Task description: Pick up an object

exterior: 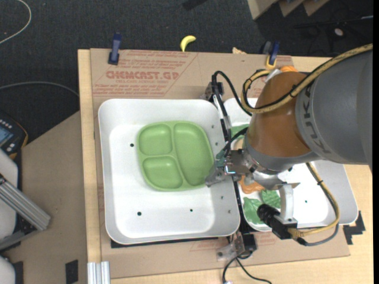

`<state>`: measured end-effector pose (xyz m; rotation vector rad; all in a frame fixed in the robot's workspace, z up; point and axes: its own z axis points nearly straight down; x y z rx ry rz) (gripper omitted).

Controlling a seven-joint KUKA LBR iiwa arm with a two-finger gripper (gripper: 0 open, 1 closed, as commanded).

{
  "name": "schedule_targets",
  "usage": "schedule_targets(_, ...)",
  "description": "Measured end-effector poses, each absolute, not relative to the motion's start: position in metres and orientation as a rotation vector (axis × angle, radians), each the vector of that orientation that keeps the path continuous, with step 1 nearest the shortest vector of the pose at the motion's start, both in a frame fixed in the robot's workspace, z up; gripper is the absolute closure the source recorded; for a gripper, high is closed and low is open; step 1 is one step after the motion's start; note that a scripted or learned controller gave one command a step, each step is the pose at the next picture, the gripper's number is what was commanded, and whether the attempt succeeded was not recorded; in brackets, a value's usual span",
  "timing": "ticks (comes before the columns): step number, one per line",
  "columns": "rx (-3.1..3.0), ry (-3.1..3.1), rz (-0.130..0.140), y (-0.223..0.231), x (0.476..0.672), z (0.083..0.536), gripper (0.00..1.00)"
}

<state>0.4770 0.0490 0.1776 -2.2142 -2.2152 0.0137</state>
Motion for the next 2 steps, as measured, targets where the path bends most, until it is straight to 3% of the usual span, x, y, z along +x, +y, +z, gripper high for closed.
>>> schedule_targets(1,-2.224,-2.220,-0.002,0.048,0.479,0.195,1.00)
schedule_targets(2,-2.240,-2.224,-0.018,-0.025,0.482,0.339,1.00)
